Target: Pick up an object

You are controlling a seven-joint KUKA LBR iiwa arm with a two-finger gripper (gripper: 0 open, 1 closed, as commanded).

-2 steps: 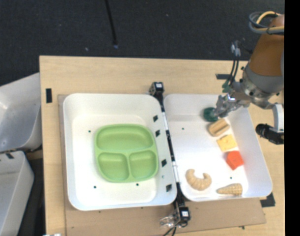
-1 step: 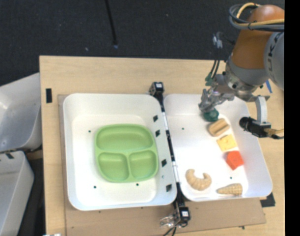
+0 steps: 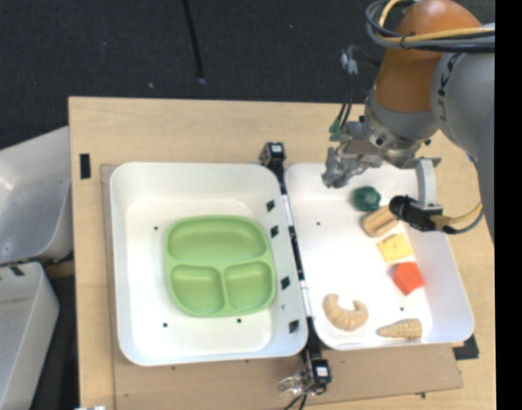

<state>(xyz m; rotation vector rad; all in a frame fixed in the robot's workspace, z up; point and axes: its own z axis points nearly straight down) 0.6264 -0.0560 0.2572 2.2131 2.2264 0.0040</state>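
A pale wooden table (image 3: 90, 135) carries two shallow white bins side by side. The left bin (image 3: 132, 331) holds a green divided plate (image 3: 219, 265) lying flat near its middle, its one long compartment toward 12 o'clock and two smaller ones toward 6 o'clock. The right bin (image 3: 325, 229) holds the small things, gathered on its 3 o'clock side: a curled beige croissant (image 3: 346, 313) near the 6 o'clock wall, a pale corn cob (image 3: 400, 329) just beside it toward 3 o'clock, a dark green round piece (image 3: 366, 198) near the 12 o'clock wall, a tan bread roll (image 3: 380, 221) just below that, then a yellow block (image 3: 395, 248) and an orange-red block (image 3: 407, 277) toward 6 o'clock. The grey arm with its orange band (image 3: 414, 49) reaches in from 3 o'clock, and the tool (image 3: 336, 176) hangs over the bin's 12 o'clock corner, near the green round piece; nothing shows between its fingers, and how far they stand apart cannot be told.
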